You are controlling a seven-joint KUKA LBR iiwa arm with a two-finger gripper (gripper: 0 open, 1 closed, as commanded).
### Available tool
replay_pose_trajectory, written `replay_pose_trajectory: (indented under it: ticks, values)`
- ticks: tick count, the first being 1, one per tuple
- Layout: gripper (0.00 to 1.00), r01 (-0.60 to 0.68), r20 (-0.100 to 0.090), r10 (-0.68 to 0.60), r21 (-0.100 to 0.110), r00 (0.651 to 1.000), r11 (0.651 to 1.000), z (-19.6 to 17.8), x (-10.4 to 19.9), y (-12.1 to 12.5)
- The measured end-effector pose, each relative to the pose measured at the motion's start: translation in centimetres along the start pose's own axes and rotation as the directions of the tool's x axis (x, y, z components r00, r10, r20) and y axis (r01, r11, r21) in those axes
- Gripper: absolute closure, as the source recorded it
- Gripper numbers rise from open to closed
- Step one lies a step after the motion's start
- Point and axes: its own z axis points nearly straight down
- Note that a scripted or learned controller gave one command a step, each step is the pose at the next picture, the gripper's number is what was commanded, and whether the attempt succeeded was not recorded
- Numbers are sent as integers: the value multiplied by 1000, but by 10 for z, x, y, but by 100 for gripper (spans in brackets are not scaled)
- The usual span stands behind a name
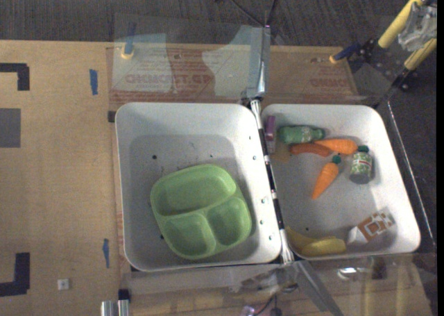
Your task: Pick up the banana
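Curved yellow plastic banana (318,244) lies at near edge of shallow white right-hand bin (399,169), w/ small white-orange carton (372,227) just beside. Farther back: two orange carrots (326,176), green bottle (300,133), small can (360,164). Left white bin (139,134) holds green divided plastic tray (201,210). Pincer state: cannot tell.

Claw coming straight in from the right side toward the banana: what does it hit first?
Probably the small carton, which lies just right of the banana; heights are hard to judge.
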Motion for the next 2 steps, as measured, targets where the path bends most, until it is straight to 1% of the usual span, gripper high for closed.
replay_pose_trajectory:
  ticks: [1,2]
  values:
    - [100,346,-3,-346,3,938,938,86,32,-9]
    - [100,334,-2,-334,2,943,943,101,-50,-62]
